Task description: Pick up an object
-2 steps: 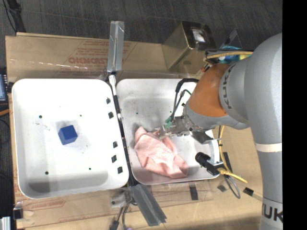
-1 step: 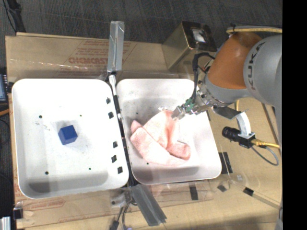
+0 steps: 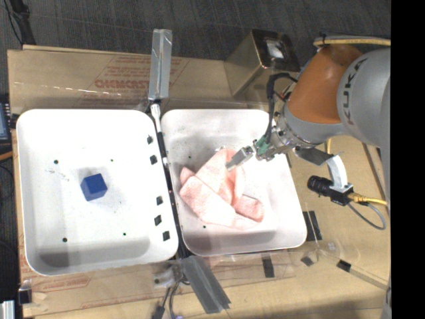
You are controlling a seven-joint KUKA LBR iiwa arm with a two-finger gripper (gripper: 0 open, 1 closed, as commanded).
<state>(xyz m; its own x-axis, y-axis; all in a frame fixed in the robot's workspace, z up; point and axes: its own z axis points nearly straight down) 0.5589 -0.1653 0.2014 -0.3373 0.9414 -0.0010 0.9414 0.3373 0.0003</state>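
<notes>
The gripper hovers over the pink cloth in the right bin; whether its jaws are wide or narrow cannot be told.

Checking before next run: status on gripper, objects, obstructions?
Gripper over right bin, at pink cloth; grasp unconfirmed. Blue cube alone in left bin. Nothing blocking.

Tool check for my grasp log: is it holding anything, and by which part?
Cannot be told: the tool sits over the cloth's upper edge.
</notes>
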